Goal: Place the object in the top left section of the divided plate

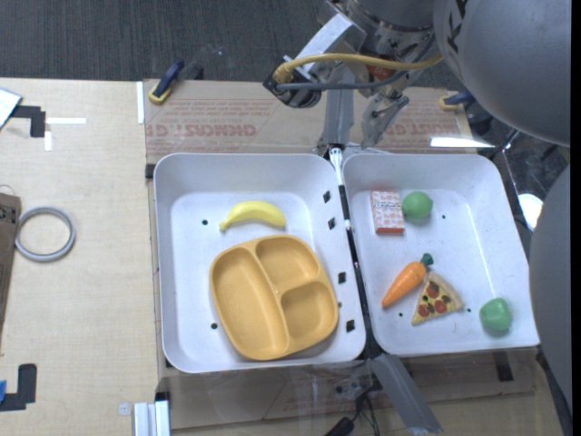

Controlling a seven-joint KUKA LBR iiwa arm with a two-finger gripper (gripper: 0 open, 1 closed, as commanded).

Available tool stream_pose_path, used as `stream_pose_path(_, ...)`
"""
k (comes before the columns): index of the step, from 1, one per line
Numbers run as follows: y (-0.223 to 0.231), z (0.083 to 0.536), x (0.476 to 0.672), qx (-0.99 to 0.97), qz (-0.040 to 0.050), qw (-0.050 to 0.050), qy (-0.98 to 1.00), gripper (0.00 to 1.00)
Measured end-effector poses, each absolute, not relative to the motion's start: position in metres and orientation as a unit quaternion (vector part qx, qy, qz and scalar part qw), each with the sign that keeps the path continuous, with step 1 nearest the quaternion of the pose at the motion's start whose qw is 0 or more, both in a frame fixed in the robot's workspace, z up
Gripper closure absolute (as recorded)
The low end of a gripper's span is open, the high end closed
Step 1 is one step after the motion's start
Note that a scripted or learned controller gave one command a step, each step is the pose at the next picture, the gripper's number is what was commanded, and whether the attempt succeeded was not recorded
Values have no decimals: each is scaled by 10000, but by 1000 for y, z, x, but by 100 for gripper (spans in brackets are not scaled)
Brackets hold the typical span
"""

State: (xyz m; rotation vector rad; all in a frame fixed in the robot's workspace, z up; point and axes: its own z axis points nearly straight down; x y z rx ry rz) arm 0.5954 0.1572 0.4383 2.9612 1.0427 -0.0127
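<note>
1. The end effector (377, 121) hangs above the far edge of the bins, near the seam between them. Whether it is released or clenched cannot be told from this view, and nothing is seen in its grip.
2. The task does not name its object. The candidates lie in the right bin (508, 207): a red-and-white carton (388, 212) touching a green ball (418, 205), a carrot (405, 281) against a pizza slice (436, 300), and a second green ball (496, 315).
3. Judged best: choose a piece standing apart, such as the second green ball, so neighbours are not dragged along.
4. The divided plate (272, 295) sits skewed in the left bin (168, 243), a banana (254, 214) just beyond it. Aim for the middle of the upper-left section, clear of the ridges.
</note>
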Motion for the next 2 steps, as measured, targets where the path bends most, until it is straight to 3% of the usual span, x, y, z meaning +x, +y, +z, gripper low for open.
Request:
stream_pose_path(1,161,418,610,9443,-46,11,3291,0)
stream_pose_path(2,153,439,602,9628,-31,15,2702,0)
